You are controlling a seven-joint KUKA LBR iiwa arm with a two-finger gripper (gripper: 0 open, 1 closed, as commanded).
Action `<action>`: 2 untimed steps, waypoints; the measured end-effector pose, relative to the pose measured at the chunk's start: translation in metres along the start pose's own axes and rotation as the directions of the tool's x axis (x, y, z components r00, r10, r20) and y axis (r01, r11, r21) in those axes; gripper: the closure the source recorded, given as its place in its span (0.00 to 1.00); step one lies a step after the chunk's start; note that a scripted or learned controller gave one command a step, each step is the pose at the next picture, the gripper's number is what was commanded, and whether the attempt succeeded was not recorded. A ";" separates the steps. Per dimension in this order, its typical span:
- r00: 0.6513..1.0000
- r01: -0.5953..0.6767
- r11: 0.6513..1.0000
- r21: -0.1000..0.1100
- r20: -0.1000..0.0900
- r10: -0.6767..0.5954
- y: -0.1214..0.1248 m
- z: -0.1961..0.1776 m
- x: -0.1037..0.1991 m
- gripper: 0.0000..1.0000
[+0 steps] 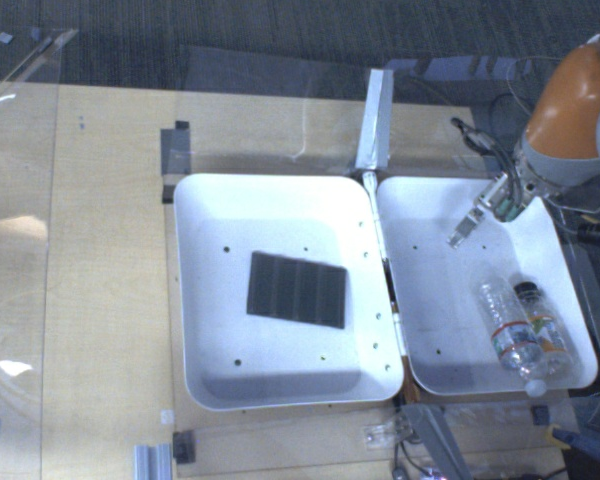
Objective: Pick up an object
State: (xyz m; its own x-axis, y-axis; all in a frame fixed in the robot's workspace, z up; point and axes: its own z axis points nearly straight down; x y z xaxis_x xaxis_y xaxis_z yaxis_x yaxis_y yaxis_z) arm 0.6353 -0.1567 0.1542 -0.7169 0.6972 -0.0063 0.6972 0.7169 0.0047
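Camera view: gripper (467, 228) hovers above right bin (420, 268), apart from bottle (520, 330).

Around the plastic bottle (521, 330) in the right bin (420, 268), you have open floor up and left of it; the bin's wall hems its lower right.

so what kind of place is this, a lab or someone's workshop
Most likely a robotics lab set up for pick-up trials. A wooden bench bears two shallow white bins, the left bin and the right bin, holding test items: a dark ribbed pad and a clear plastic bottle. The arm's gripper hangs over the right bin.
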 end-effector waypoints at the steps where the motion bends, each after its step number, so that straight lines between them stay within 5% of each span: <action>1: 1.000 -0.020 1.000 0.001 0.000 0.020 -0.047 0.025 0.013 0.00; 2: 1.000 -0.018 1.000 -0.005 0.007 0.018 -0.044 0.013 0.012 1.00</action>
State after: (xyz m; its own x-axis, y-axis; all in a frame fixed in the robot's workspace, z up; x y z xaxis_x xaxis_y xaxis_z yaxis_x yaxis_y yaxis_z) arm 0.5962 -0.1805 0.1412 -0.7041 0.7100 -0.0134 0.7099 0.7042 0.0098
